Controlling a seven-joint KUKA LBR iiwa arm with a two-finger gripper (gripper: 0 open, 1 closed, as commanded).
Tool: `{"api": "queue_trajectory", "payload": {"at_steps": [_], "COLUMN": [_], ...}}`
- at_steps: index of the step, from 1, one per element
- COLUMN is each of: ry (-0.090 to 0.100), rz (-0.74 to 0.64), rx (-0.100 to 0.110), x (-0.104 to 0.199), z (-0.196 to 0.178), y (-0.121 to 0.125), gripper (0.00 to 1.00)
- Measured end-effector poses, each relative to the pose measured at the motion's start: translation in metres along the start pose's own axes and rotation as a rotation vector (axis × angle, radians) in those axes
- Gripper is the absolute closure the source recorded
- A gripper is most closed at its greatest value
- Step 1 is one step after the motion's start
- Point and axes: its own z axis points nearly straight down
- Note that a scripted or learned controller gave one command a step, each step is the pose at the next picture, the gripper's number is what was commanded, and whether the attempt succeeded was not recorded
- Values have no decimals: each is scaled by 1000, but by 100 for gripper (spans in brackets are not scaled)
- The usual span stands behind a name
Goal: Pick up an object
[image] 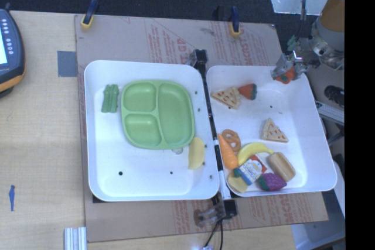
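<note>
Brown bench (47,143) bears 2 white bins. At upper right, the gripper (285,73) pinches a small red-orange toy (285,77); its slight hold could slip.

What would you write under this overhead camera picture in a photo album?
The gripper hangs over the far right corner of the right bin of toy food; a green divided plate sits in the left bin.

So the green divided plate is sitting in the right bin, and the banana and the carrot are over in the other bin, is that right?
Not quite. The camera view shows the green divided plate in the left bin, not the right one. The banana and the carrot lie in the other bin, the right bin, as you said.
</note>
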Motion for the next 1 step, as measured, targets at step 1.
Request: {"api": "queue_trajectory", "payload": {"at_steps": [1], "ry": [3], "rz": [-3], "rx": [10], "x": [63], "z": [-20], "y": [-21], "gripper": [100]}}
